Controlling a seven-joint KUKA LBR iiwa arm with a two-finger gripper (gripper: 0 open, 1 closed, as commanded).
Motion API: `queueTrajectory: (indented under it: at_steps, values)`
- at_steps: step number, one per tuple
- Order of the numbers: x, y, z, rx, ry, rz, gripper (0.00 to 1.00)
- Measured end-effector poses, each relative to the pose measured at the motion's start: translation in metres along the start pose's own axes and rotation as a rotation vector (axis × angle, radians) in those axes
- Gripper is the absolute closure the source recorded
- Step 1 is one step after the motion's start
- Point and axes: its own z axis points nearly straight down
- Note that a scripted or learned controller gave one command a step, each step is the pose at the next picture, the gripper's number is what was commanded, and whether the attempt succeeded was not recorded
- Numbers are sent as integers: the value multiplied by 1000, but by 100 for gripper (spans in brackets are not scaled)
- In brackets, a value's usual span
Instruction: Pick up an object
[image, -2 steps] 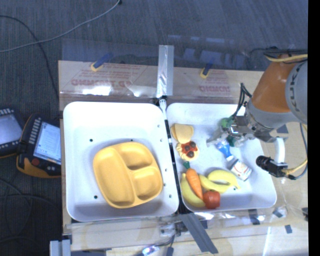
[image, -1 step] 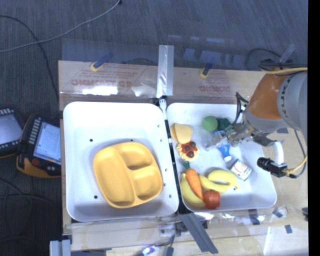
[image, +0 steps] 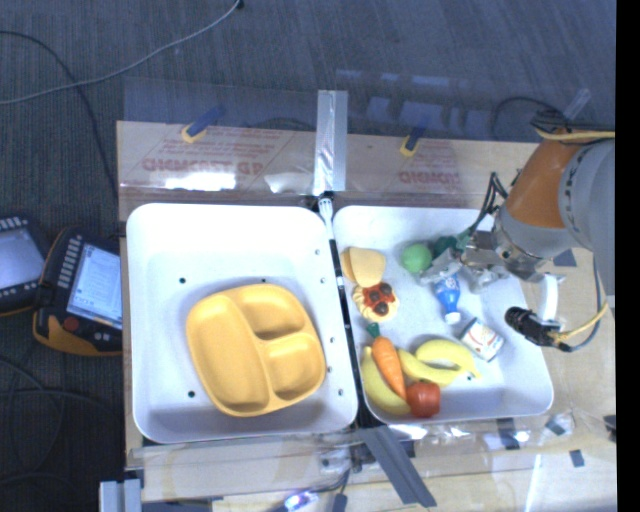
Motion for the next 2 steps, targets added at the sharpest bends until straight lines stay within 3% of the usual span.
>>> queueTrajectory:
  at_steps: [1, 2]
  values:
    - [-5, 0, -8, -4, -14, 1, 100]
    - [81, 3, -97, 11, -22, 95, 100]
